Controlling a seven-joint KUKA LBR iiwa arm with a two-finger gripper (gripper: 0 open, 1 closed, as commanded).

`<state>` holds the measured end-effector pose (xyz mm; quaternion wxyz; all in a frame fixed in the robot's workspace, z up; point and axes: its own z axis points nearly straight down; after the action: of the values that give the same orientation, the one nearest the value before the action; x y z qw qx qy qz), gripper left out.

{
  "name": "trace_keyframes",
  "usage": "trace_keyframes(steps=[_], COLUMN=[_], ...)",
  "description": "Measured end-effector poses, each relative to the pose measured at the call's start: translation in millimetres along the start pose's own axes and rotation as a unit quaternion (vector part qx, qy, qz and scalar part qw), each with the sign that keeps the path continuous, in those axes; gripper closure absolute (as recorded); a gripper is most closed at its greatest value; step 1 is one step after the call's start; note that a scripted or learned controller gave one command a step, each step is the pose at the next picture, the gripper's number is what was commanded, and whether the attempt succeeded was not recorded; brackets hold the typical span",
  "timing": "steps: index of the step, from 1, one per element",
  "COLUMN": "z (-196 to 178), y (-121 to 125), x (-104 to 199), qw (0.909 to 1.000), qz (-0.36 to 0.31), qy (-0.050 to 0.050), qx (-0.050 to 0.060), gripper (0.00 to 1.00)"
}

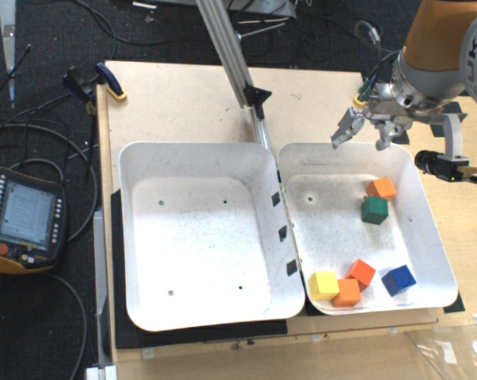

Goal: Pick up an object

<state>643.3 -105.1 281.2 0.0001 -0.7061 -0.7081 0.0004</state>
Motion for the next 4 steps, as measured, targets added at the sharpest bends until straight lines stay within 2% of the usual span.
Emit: trace_keyframes(steps=[1, 2, 3, 4], z=[0, 26, 139, 163], y=[0, 34, 12, -21], x=[0, -71, -102, -90], qw=[1.0, 1.0, 1.0, 0.9999], qz=[0.0, 0.004, 0.003, 0.0], qy=[0.0, -0.002, 0.0, -0.004], qx=[0.0, -0.001, 0.003, -0.011], gripper=[0.0, 0.0, 0.0, 0.0])
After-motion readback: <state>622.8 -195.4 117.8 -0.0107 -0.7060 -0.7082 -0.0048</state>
